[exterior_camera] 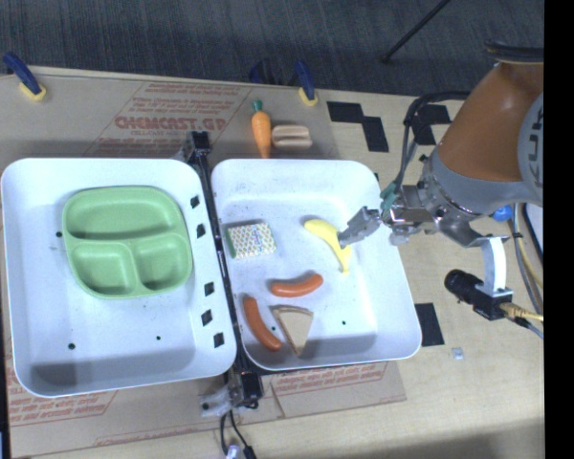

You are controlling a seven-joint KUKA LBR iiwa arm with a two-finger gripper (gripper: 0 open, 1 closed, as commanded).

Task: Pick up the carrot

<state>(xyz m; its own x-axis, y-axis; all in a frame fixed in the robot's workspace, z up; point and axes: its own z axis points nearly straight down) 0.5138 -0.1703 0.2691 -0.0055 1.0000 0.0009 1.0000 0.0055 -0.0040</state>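
Nearest the bin's front edge, two sausages (275, 304) and a sandwich wedge (295, 327) lie loose. Over the right bin (387, 316), my gripper (354, 228) hangs beside the banana (327, 240); whether it's released or clenched, I cannot tell. Further back, the carrot (260, 130) lies on the desk (153, 113) behind the bin, well apart from me.

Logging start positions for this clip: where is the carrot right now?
The carrot lies on the bench outside both bins, just beyond the far rim of the right bin, immediately left of a small burger-like toy.
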